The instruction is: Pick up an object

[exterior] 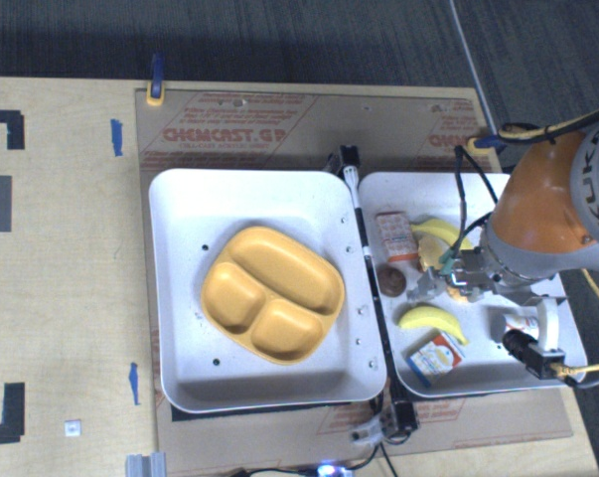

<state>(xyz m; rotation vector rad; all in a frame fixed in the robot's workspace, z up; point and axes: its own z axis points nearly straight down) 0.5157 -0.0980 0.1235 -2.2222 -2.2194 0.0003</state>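
Several small objects lie in the right bin (567, 346). A pale packet (393, 235) and a yellow fruit (435, 232) sit at the far side. A brown round piece (391, 282) rests by the left wall. A yellow banana (431, 318) lies in the middle, and a small printed carton (434, 357) lies near the front. My gripper (433, 282) hangs low over the bin's middle, just above the banana and right of the brown piece. Nothing shows between its tips.
The left bin (180, 266) holds a yellow divided plate (271, 292). A white tag-like item (523, 321) lies at the right bin's right side, under the arm. The arm's orange band (542, 207) and its cables overhang the right bin's far right corner.
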